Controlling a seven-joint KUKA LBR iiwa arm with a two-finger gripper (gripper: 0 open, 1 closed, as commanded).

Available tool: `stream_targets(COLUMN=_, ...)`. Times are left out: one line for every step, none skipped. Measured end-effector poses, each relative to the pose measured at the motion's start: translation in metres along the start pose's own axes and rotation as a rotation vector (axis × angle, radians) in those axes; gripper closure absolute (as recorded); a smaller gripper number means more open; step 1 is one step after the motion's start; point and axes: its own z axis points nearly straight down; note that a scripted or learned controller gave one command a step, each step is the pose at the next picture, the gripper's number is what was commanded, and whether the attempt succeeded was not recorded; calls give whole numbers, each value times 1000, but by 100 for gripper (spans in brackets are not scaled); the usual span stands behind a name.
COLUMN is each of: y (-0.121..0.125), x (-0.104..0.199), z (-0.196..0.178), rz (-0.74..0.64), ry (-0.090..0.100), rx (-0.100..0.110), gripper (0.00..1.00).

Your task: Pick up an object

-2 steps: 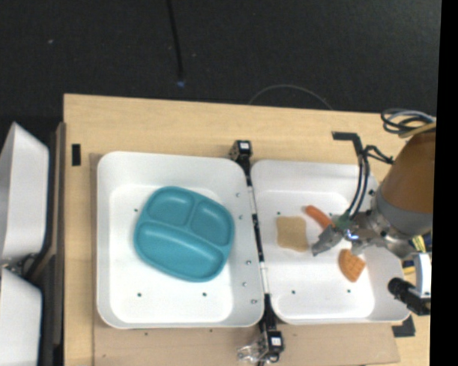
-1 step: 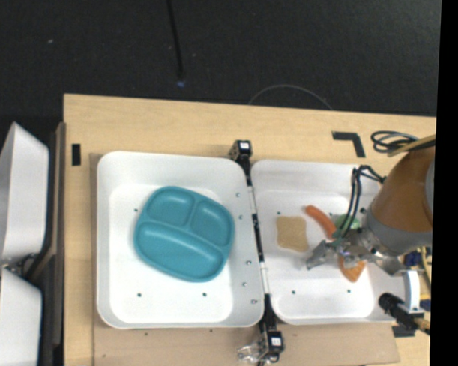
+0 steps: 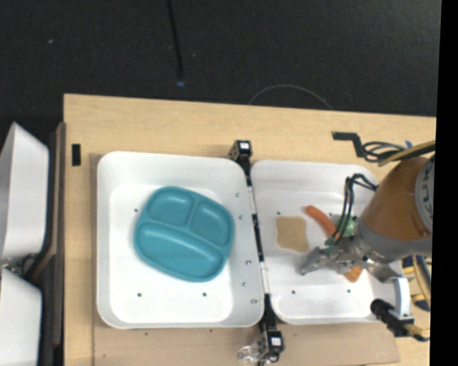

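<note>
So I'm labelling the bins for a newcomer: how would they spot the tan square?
Look in the right bin, the one the arm reaches into. The tan square lies flat near its left wall, left of the orange carrot-like piece; it alone is flat, dull and brown.

tan square (image 3: 292, 233), orange stick (image 3: 318, 218), rt bin

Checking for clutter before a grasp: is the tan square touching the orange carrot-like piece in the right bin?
Apart. The camera view shows white bin floor between the tan square and the orange carrot-like piece, which lies to its upper right.
</note>
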Motion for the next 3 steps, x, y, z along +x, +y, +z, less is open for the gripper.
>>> stream_targets(y=2, x=0, z=-12, rz=5, ry=1, rx=-6, gripper=100)
stream_targets(y=-1, x=-1, z=-75, rz=-6, ry=0, rx=-7, gripper=100)
stream_targets(y=1, x=-2, z=-108, rz=-6, ry=0, rx=-8, gripper=100)
